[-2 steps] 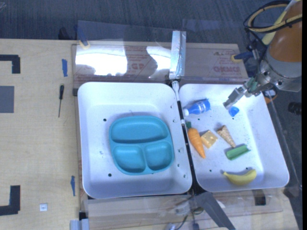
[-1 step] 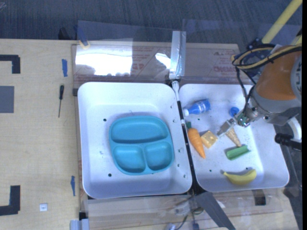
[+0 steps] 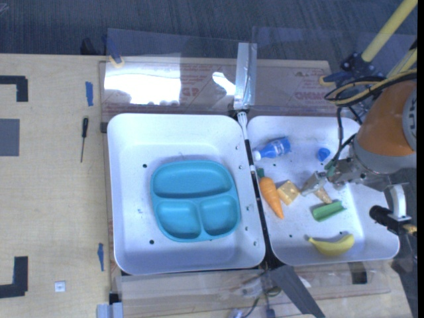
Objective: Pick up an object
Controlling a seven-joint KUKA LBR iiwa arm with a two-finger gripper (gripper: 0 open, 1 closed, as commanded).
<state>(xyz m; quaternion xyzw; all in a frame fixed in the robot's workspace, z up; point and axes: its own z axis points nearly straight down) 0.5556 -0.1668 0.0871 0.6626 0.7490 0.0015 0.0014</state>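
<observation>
My gripper (image 3: 317, 183) hangs low in the right bin (image 3: 381, 244), in its middle part, on the grey arm with the orange band (image 3: 391, 128). A small tan piece (image 3: 323, 195) lies directly under it, touching or nearly so. Just below sits a green pepper-like object (image 3: 327, 210). A pale yellow block (image 3: 288, 191) and an orange carrot (image 3: 270, 197) lie to the gripper's left. At the bin's near side rests a yellow banana (image 3: 332, 244). A blue bottle (image 3: 274, 148) and a small blue item (image 3: 322, 154) lie toward the far side.
The left bin (image 3: 126, 151) holds a blue divided plate (image 3: 195, 199). A ridge between the two bins runs close to the carrot. Cables and a yellow pole (image 3: 391, 22) hang at the far right above the arm.
</observation>
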